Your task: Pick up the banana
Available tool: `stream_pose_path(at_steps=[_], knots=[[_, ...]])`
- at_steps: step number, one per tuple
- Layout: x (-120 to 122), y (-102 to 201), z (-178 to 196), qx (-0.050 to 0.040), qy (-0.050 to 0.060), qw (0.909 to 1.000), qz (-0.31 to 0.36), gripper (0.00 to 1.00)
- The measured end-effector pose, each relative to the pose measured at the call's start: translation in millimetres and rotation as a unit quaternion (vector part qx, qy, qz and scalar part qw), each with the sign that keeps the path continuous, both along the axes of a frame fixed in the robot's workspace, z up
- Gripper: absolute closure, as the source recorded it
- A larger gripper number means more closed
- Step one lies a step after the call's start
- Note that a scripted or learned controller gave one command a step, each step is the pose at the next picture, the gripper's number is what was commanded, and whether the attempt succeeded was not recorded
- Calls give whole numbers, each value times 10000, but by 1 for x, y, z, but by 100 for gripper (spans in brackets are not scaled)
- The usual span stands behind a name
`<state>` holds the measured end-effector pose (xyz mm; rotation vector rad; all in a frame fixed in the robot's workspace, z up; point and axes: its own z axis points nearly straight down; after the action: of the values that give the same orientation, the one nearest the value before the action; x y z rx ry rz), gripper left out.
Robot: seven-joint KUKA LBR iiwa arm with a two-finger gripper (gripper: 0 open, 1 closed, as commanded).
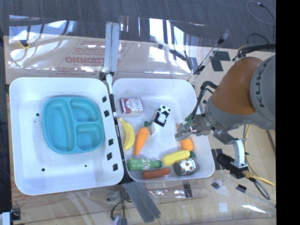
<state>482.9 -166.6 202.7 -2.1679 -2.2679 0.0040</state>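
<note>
As it lies at the right bin's point(199, 102) left wall beside the carrot point(142, 139), the banana point(126, 133) is judged light, stiff, smooth | grip advised across its middle | gripper point(183, 131) sits well right; finger state cannot be told.
</note>
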Motion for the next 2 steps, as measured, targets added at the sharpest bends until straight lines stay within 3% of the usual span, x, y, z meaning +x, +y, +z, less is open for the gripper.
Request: stream_pose_path(at_steps=[1,2], knots=[[-7,37,-112,10,-2,9945,1051,0],[-6,-15,-111,2,-19,9934,1149,0]])
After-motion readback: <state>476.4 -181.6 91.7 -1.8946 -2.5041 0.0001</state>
